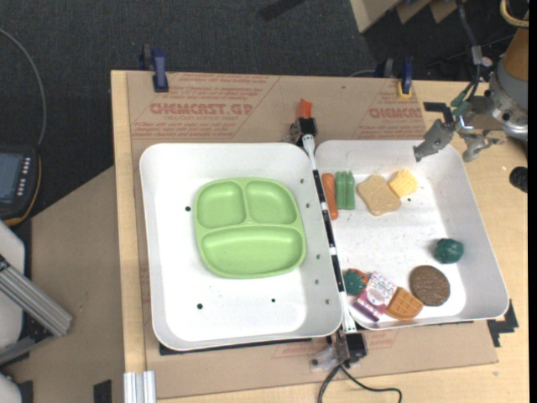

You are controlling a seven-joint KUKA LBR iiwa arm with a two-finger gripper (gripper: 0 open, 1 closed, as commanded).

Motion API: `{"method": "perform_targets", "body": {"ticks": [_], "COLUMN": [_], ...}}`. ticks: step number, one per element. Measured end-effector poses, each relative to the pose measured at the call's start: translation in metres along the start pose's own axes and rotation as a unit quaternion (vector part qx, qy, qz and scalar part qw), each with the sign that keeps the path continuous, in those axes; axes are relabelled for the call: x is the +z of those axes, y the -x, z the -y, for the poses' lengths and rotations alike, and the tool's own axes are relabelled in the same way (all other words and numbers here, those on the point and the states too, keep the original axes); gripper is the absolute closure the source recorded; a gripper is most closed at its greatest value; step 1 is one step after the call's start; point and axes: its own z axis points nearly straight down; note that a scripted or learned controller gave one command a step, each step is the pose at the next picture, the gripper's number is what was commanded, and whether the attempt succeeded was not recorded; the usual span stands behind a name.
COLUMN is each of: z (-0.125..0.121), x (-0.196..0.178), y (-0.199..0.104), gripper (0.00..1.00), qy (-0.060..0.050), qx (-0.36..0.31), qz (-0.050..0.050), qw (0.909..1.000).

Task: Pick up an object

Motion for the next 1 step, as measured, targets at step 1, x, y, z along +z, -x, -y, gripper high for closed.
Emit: {"method": "perform_targets", "body": {"ticks": [1], "z": [-0.0271], "x": [0.0786], "y": [-0.0123], "gripper": [0.00], "qy": [-0.003], "qx": [-0.001], "qz": [-0.001], "qw": [1.0000]}}
